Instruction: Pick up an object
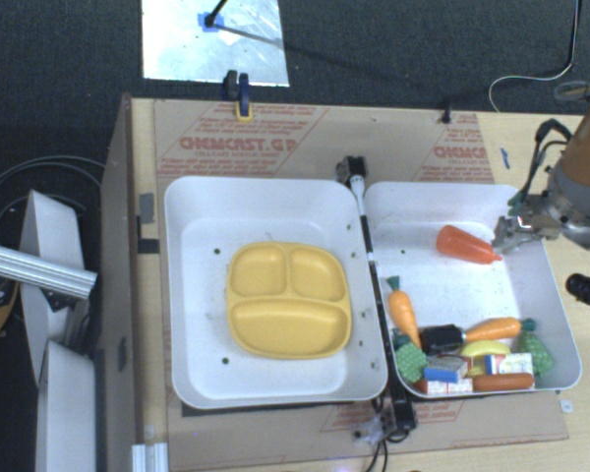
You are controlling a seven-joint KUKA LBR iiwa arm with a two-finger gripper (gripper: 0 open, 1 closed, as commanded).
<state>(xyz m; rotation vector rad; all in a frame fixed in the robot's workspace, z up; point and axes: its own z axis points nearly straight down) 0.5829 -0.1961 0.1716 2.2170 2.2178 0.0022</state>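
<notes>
An orange-red toy pepper (pixel 466 245) lies in the upper part of the right bin (pixel 425 207). My gripper (pixel 511 234) hangs at the bin's right rim, just right of the pepper's end, close to it. An orange carrot (pixel 403 312) lies near the bin's left wall. Along the bin's front wall sits a heap of toy food: a black piece (pixel 441 339), a yellow banana (pixel 485 348), an orange piece (pixel 493 328), a green piece (pixel 408 361), small boxes (pixel 445 372) and a red sausage (pixel 504 383).
The left bin (pixel 192 224) holds a yellow divided plate (pixel 288 299). A black clamp (pixel 354 171) sits at the rims between the bins. The grey arm (pixel 582 180) comes in from the right. Cables lie at the far right of the bench.
</notes>
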